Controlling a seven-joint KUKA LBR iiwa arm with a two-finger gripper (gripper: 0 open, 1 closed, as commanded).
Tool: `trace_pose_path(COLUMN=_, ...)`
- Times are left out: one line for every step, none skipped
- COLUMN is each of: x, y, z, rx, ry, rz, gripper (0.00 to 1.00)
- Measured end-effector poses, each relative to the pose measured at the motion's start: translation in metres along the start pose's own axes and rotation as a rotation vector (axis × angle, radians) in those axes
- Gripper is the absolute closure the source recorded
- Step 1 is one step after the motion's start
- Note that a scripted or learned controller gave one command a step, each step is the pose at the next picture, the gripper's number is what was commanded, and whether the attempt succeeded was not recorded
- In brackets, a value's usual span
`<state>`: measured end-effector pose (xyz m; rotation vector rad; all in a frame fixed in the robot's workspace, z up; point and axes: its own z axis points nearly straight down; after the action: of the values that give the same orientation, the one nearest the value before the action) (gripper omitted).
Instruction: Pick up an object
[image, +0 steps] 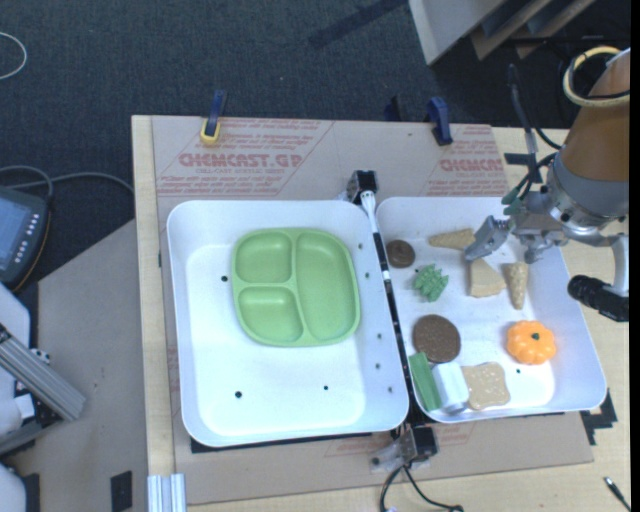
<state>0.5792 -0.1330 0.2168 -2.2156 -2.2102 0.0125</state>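
The hand (508, 240) hovers spread over the right bin (590, 375), just above a tan wedge (486, 280) (nothing pinched).

The two white bins (200, 400) are looking like smooth, slightly glossy plastic. The green divided plate (297, 286) is showing a matt plastic finish, and the bench board (150, 200) is looking like paper-faced board.

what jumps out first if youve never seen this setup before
The light green divided plate lies alone in the left bin. The right bin holds a scatter of small food items, the orange pumpkin brightest near its right side. The gripper hangs over the tan pieces at the back.
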Motion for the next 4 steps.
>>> trace_pose_path(x=0.000, y=0.003, z=-0.007, rx=-0.013, ry=-0.002, rz=-0.002, gripper=0.00)
trace_pose_path(x=0.002, y=0.001, z=0.036, rx=-0.007, ry=-0.001, rz=-0.002, gripper=0.00)
trace_pose_path(x=-0.003, y=0.007, z=0.083, rx=-0.007, ry=-0.001, rz=-0.002, gripper=0.00)
trace_pose_path(x=-0.005, y=0.010, z=0.126, rx=-0.019, ry=-0.004, rz=-0.001, gripper=0.00)
